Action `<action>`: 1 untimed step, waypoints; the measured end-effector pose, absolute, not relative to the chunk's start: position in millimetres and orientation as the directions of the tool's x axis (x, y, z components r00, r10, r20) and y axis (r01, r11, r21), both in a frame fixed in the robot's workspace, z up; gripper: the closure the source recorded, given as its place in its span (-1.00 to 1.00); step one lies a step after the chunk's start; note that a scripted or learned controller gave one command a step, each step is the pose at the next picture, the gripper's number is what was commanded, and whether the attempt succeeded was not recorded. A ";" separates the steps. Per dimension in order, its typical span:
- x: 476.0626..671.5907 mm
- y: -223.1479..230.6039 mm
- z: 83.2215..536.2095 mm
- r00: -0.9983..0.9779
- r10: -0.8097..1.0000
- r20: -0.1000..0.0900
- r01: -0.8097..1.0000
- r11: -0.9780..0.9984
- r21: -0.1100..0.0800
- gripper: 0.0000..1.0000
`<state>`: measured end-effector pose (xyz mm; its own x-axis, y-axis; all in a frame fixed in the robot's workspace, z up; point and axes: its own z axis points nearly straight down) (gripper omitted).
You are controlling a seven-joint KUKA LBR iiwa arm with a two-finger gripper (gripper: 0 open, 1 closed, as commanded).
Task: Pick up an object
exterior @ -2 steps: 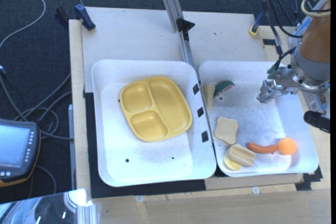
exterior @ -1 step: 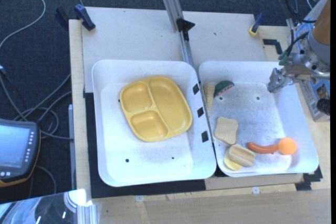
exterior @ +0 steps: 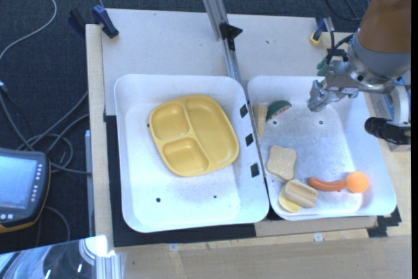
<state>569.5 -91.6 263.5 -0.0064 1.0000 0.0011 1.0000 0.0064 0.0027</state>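
Nearest the camera, the right bin (exterior: 375, 196) carries its load along the front edge: a toy sandwich roll (exterior: 299, 195) lies at the front, just left of an orange carrot-like piece (exterior: 330, 184) that runs rightward to touch a small orange ball (exterior: 357, 182). A little farther back sits a toy slice of bread (exterior: 281, 162), close to the bin's left wall. Farther still, near the back left corner, rests a small watermelon-like wedge (exterior: 278, 108), green on top with a reddish underside, beside a pale yellow piece (exterior: 260, 119) against the wall.

Left of it, the left bin (exterior: 130, 160) contains a yellow divided plate (exterior: 193, 134) with three compartments, lying flat near the bin's middle and somewhat toward the back.

At the far right, the gripper (exterior: 319, 101) hangs over the back part of the right bin, right of the wedge and apart from it. Whether its fingers are parted or closed cannot be made out, and nothing is seen between them.
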 end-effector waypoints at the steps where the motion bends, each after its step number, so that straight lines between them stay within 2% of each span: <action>1: 581.2 -34.3 259.0 -0.008 1.000 0.002 1.000 0.008 0.002 1.00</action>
